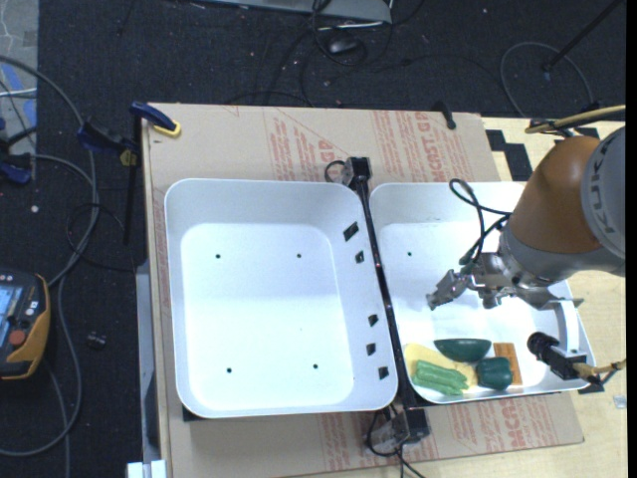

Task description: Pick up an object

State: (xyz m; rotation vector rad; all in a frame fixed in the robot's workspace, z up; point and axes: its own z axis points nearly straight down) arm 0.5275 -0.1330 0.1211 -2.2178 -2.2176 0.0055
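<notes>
Objects for picking lie clustered along the near edge of the right bin (438, 212): a dark green bowl-shaped piece (464, 348), a bright green ridged piece (439, 375) just beside a pale yellow one (422, 354), a teal block (495, 371) and a small orange piece (505, 351). The gripper (450, 291) hangs above the middle of that bin, away from the cluster and toward the bin's centre; whether it is wide or narrow cannot be told, and nothing is seen in it. The left bin (189, 207) holds no objects. By these signs the approach step is in hand. The next move would call for shifting toward the near edge, choosing one item standing clear of its neighbours, and descending over it.
</notes>
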